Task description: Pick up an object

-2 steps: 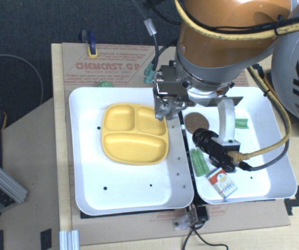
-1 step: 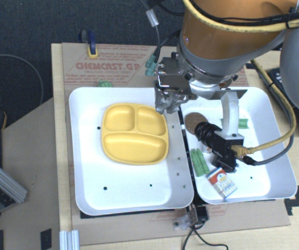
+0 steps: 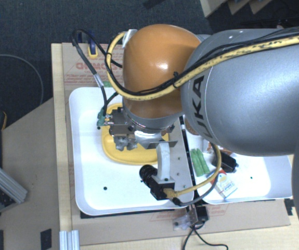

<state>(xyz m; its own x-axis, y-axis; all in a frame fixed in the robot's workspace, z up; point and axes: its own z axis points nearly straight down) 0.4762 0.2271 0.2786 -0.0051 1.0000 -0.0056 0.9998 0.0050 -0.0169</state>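
Arm (image 3: 243,87): wrist low over the left bin (image 3: 87,155), fingers' state cannot be told; yellow object (image 3: 113,150) beneath; step judged descent to grasp, next closing and lifting.

we see the arm (image 3: 217,87) above the left bin (image 3: 87,155), its wrist over a yellow object (image 3: 113,150); a green item (image 3: 200,163) lies in the right bin (image 3: 258,186).
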